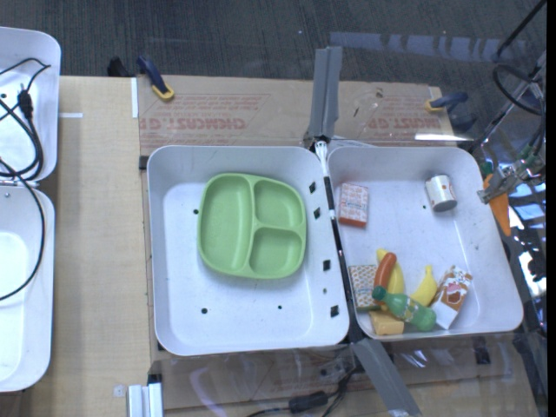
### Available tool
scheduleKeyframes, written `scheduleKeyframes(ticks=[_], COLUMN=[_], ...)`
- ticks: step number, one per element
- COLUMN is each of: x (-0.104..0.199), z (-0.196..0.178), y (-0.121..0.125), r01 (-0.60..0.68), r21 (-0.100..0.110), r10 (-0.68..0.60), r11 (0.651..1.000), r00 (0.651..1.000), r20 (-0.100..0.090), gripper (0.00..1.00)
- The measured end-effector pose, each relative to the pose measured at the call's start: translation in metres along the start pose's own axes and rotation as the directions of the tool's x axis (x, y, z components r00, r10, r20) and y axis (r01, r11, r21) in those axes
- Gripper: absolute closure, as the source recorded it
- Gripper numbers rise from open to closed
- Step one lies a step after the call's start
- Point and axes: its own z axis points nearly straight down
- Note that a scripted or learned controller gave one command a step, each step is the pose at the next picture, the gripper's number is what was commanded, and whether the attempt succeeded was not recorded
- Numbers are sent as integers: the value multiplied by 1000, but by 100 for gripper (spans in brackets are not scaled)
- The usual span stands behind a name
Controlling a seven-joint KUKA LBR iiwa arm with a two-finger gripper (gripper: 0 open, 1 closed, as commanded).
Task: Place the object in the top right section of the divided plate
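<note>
While toys (401, 295) crowd one bin, divided plate (253, 226) sits apart.

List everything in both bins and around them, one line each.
Divided plate: 1, green, left bin, nothing in its sections.
Can: 1, silver, right bin, far right.
Carton: 1, red and white, right bin, far left.
Bottle: 1, green, right bin, near side, across the toy pile.
Banana: 1, yellow, beside the bottle.
Juice box: 1, white and orange, near right corner.
Clamps: 2, blue and yellow, far bench edge.
Cables: black, on white tubs at left.
Arm: orange part at right edge.
</note>
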Motion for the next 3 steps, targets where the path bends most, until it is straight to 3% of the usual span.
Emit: scheduleKeyframes(ticks=[1,2,3], x=[120,128,196], z=[35,41,72], y=[10,-8,12], r01=[-37,-41,349], r21=[4,4,4], r10=[37,41,-349], r11=[999,999,937], r00=[999,999,937], r20=[-1,-1,-3], gripper=[100,100,100])
